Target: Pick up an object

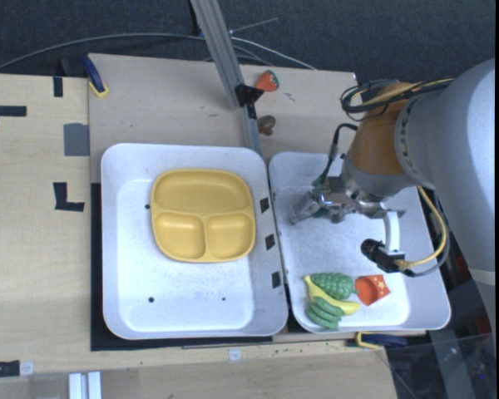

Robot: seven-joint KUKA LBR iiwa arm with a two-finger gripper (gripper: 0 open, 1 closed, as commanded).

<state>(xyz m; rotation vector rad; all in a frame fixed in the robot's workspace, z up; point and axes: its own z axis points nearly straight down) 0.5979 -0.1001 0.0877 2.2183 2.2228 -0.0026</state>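
My gripper (309, 208) hangs low over the upper left part of the right bin (424, 306), pointing toward the divider between the bins. Nothing shows in its grasp. A cluster of toy food lies at that bin's front edge: a green bumpy piece (333, 284), a yellow banana-like piece (343, 306), a green pod (323, 314) and a red-orange piece (372, 289). The cluster is well below the gripper and apart from it. A yellow three-compartment plate (204, 214) rests in the left bin (116, 256).
A slanted metal pole (220, 40) rises behind the bins, with a small orange object (268, 80) and a brown knob (267, 125) near its foot. Cables (399, 260) loop off the wrist over the right bin. A blue and yellow clamp (94, 75) sits at the back left.
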